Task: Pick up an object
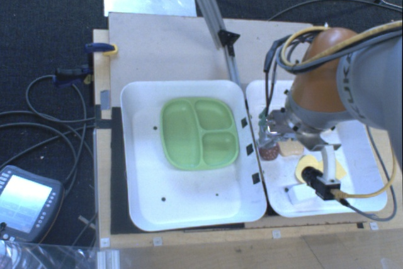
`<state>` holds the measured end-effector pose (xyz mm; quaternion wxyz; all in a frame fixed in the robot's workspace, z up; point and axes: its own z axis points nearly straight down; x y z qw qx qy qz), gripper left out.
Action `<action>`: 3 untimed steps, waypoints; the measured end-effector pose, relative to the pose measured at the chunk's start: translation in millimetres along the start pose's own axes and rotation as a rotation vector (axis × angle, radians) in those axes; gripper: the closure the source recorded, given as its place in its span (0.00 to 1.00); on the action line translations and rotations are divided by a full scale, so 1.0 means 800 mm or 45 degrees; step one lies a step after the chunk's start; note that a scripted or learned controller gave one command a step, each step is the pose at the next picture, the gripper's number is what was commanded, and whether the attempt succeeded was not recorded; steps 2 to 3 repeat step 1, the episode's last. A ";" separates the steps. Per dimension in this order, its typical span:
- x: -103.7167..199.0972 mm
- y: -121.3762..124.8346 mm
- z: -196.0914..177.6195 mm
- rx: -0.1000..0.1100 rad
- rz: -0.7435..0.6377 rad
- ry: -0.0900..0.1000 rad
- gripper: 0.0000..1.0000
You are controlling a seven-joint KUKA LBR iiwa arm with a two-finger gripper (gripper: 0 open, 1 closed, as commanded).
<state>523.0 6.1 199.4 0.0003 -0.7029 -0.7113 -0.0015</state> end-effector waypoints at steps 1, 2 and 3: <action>0.054 0.012 -0.016 -0.001 0.001 0.000 1.00; 0.054 0.012 -0.016 -0.001 0.001 0.000 1.00; 0.054 0.012 -0.016 -0.001 0.001 0.000 1.00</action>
